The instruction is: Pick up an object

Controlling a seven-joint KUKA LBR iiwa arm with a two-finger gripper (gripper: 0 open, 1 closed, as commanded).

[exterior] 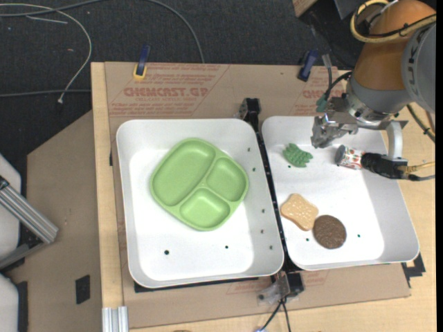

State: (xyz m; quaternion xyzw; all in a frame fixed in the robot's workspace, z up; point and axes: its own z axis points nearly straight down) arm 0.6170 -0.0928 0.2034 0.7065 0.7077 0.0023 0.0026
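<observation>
We see the gripper (322,138) hovering over the right bin's (387,234) far end, whether open or closed we cannot tell; the nearest object, a small green piece (298,155), lies just left and slightly nearer us.

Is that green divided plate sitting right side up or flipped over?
Right side up: the green divided plate shows its three hollow compartments facing upward in the left bin.
</observation>
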